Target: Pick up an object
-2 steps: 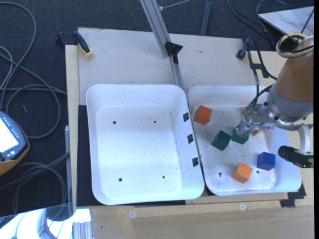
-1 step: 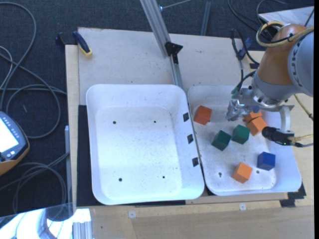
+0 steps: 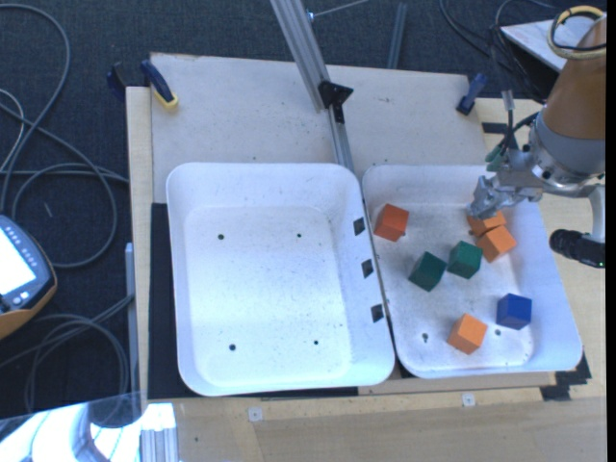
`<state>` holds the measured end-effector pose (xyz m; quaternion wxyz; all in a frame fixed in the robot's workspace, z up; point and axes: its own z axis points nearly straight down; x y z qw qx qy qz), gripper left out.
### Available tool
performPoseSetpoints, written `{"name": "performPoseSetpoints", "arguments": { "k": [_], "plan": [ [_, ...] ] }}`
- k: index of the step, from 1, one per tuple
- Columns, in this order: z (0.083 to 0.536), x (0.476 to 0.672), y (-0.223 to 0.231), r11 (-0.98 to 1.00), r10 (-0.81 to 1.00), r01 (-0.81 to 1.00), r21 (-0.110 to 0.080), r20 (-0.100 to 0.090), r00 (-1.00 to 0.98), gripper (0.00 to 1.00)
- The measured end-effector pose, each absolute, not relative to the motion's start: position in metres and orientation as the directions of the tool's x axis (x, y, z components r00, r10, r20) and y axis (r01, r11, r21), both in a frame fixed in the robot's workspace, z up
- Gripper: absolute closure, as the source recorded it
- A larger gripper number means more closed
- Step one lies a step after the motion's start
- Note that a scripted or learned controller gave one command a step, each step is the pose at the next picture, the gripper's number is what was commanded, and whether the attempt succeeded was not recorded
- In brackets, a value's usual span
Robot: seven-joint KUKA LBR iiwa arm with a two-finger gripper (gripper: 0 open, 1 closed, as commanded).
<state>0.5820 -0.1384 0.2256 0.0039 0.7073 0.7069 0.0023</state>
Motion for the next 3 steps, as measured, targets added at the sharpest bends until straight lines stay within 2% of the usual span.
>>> {"name": "performPoseSetpoints", "arguments": {
  "k": [1, 2, 3],
  "plan": [
    [0.254, 0.622, -0.178, -0.001, 1.0, 1.0, 0.007, -0.004, 0.001, 1.0],
    [0.252, 0.62, -0.176, 0.002, 1.0, 1.0, 0.0, -0.001, -0.002, 0.0],
    [0.315, 0.609, -0.11, 0.008, 1.0, 1.0, 0.009, 0.001, -0.008, 0.0]
  ]
}}
